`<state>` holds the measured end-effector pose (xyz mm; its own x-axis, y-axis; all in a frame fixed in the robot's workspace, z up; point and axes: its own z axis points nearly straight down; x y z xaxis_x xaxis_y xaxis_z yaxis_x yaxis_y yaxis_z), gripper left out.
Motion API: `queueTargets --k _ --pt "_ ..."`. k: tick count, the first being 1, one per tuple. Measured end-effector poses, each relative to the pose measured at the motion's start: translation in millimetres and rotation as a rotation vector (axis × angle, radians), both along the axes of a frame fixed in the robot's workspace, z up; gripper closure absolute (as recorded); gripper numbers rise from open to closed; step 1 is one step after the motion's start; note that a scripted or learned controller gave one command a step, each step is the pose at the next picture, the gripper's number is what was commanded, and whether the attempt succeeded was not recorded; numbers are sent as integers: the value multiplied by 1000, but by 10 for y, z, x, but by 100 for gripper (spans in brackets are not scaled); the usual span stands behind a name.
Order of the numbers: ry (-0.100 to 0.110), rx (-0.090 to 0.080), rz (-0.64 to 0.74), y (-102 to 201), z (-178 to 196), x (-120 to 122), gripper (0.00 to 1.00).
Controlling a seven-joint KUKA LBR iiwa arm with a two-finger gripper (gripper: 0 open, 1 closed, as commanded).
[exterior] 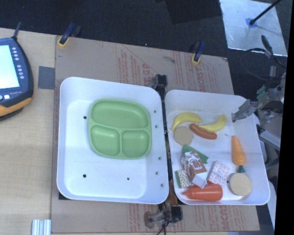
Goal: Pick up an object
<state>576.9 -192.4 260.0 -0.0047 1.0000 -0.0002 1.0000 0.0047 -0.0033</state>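
Gripper (246, 109) at right bin's (265, 164) far corner, seemingly touching nothing, finger spread unclear

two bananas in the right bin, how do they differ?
Place: the left banana lies near the bin's divider side, above a round tan cookie; the right banana lies further right, its upper tip toward the gripper.
Pose: the left banana arches upward with its ends down; the right banana curves the other way, its right tip raised.
Contact: the right banana touches the sausage; the left banana meets only its end.
Shared: both yellow toy bananas, similar size.
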Motion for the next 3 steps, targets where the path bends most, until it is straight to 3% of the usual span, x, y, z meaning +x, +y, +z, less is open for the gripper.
queueTargets --k 1,2,3 --pt "2 0 2 899 -946 124 0" --pt "-3 -3 0 498 -1663 181 0" --pt "-3 0 0 156 -1433 798 0"
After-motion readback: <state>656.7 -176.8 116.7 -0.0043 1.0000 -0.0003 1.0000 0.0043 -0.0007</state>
